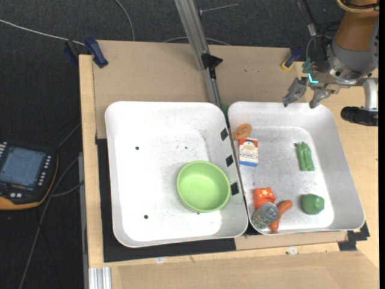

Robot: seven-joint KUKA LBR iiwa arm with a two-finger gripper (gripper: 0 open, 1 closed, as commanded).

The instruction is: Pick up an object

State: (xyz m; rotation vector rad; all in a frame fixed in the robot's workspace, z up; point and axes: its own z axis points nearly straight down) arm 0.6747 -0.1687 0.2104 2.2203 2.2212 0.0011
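The gripper [304, 98] hangs over the far rim of the right bin [337, 161], its two fingers [293, 94] spread apart with nothing between them; the arm [355, 35] enters from the upper right, orange band above the wrist.

The right bin contains the candidate objects, all resting on its floor and well apart from the gripper: an orange ring-shaped piece [242, 130] at the far left corner; a small white carton [248, 152] just below it; a green pod-like item [304, 156] near the right wall; a green pepper [312, 204] near the front right; an orange-red block [263, 196], a metal can [264, 214] and an orange carrot [280, 212] clustered at the front left, touching or nearly so.

The left bin [150, 137] holds a green bowl [203, 186], upright, near its front right corner.
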